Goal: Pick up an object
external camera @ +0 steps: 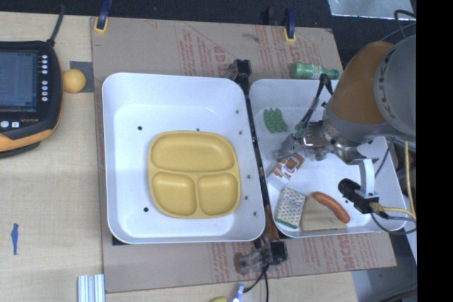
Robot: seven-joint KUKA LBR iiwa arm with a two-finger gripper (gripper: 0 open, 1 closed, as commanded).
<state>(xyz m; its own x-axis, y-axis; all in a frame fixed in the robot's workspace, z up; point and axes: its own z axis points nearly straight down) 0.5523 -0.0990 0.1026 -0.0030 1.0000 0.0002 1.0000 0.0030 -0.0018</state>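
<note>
The gripper (296, 145) hangs low in the right bin (263, 99), just above a small orange-and-white packet (288, 167) whose print is too small to read. A hot dog (330, 206) lies near the worktop's front right corner; red lettering on the cardboard mat (191, 46) is illegible.

Two bins (117, 152) of smooth, glossy white plastic rest on matt brown cardboard (212, 46) printed in red, over a pale wood-grain counter (42, 223). In the left bin, a smooth yellow plastic divided tray (192, 173) with soft sheen.
</note>
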